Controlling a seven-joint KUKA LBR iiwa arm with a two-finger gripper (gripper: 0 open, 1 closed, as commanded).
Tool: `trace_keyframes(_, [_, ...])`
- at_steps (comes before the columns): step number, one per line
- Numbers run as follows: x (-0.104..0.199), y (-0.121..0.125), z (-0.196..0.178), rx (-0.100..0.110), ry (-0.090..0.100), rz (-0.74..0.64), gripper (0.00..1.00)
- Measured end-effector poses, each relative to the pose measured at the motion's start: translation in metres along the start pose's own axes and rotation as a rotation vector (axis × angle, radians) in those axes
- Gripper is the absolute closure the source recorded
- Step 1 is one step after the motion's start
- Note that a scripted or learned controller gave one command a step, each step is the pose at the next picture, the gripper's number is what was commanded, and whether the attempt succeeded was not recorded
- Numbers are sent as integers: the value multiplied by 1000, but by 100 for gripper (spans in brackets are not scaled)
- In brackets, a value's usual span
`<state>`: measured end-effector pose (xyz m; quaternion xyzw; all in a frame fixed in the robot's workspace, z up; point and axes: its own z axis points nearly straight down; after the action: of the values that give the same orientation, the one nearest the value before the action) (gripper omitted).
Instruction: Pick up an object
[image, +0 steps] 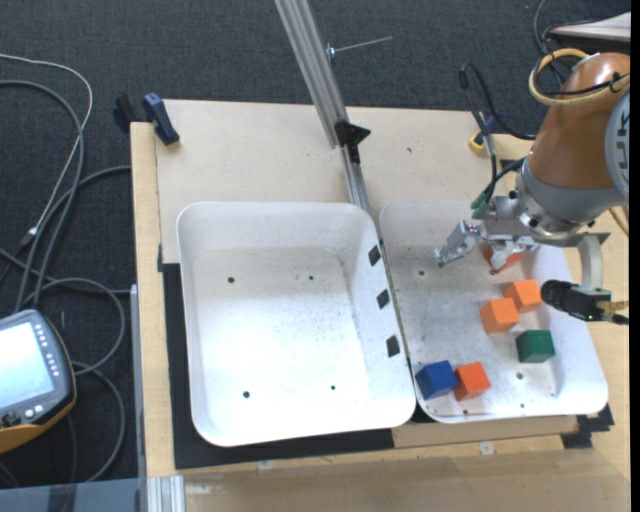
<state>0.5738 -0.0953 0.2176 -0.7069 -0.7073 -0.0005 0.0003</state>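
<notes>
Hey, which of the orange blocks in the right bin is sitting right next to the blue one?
The orange block at the bin's near edge, touching the blue block on its right. The other two orange blocks sit farther back, near the green block.

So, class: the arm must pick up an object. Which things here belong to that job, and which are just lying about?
Belong to the job:
gripper
orange blocks
green block
blue block
right bin

Lying about:
left bin
blue clamp
handheld screen
cables

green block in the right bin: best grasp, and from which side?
Likely from straight above, fingers across its two side faces. The green block sits flat and apart from the orange blocks, so both sides look free. The right bin wall stands close by, so a sideways approach looks cramped.
</notes>
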Motion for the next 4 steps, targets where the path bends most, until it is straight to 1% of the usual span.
trace_keyframes(1, [-39, -30, 79, -4, -2, -1, 0])
trace_keyframes(2, [-93, -16, 61, -4, -5, 4, 0])
trace_keyframes(3, [-70, -41, 121, 7, 2, 1, 0])
trace_keyframes(4, [-70, -39, 107, -1, 1, 0, 100])
